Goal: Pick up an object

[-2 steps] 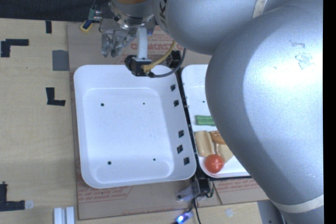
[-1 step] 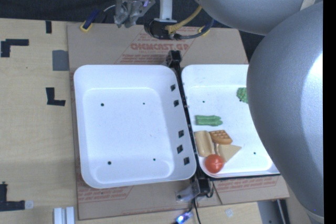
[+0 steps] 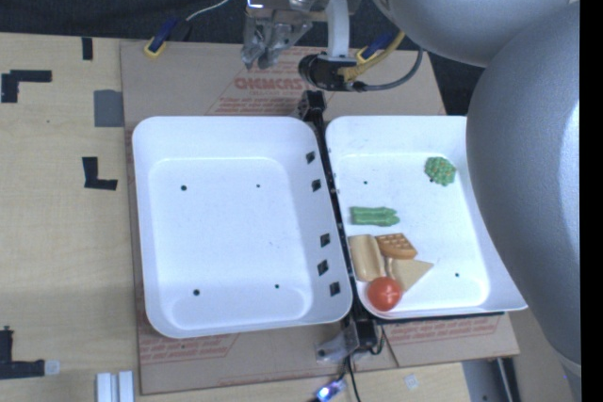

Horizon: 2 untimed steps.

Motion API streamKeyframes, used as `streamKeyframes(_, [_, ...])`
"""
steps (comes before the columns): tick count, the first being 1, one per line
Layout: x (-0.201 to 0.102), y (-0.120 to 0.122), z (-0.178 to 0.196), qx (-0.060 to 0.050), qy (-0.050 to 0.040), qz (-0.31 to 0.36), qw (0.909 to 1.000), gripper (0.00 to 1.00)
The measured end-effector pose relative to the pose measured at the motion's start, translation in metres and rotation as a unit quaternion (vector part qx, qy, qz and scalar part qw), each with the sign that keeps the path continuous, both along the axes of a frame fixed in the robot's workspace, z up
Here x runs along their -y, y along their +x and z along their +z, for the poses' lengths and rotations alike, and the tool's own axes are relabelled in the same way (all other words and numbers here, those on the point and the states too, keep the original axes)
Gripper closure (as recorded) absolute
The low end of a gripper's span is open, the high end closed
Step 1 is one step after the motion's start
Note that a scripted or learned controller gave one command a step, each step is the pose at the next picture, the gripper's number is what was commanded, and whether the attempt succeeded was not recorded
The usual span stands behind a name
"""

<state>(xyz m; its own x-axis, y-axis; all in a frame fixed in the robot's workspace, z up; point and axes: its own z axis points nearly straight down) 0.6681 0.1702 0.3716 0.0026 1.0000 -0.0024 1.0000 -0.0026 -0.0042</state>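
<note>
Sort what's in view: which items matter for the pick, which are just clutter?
Job: gripper; right bin with broccoli floret, green pod, waffle piece, bread slice, tan wedge, red tomato.
Lying about: left bin, cardboard sheet, black marks.

The gripper (image 3: 268, 47) hung behind the far rim of the left bin (image 3: 226, 231). Well apart from it, in the right bin (image 3: 400, 155), lay a floret (image 3: 439, 169); farther still, a pod (image 3: 375, 217), a waffle (image 3: 398, 247) and a tomato (image 3: 383, 294).

Roomy left bin (image 3: 226, 231) (toys (image 3: 384, 251) rightward)
</note>
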Motion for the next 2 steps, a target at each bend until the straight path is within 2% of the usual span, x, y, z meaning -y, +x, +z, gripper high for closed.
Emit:
streamKeyframes(1, [0.057, 0.000, -0.029, 0.000, -0.0005, -0.001, 1.0000, 1.00])
streamKeyframes(2, [0.013, -0.003, -0.181, -0.005, 0.0000, 0.003, 1.0000, 1.00])
